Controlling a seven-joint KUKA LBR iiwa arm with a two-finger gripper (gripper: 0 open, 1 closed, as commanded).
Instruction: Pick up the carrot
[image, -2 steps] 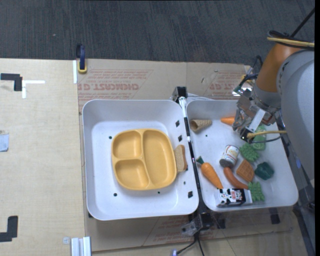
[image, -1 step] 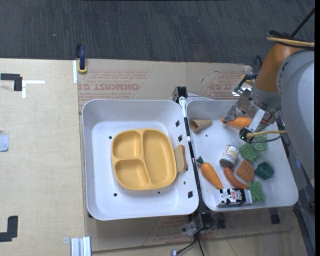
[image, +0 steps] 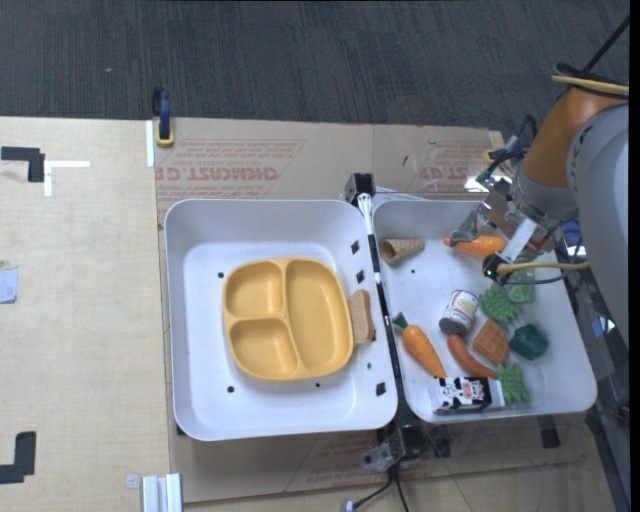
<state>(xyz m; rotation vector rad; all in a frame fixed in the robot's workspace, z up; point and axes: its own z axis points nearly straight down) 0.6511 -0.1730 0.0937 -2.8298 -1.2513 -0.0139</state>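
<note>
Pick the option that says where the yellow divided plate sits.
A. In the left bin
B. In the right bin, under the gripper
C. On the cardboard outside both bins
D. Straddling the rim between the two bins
A: the yellow divided plate lies flat on the floor of the left bin, while the carrot and the other toy foods lie in the right bin.

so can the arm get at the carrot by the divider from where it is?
Probably yes: the carrot lies uncovered in the right bin, open above, tin and sausage close beside it.
</note>
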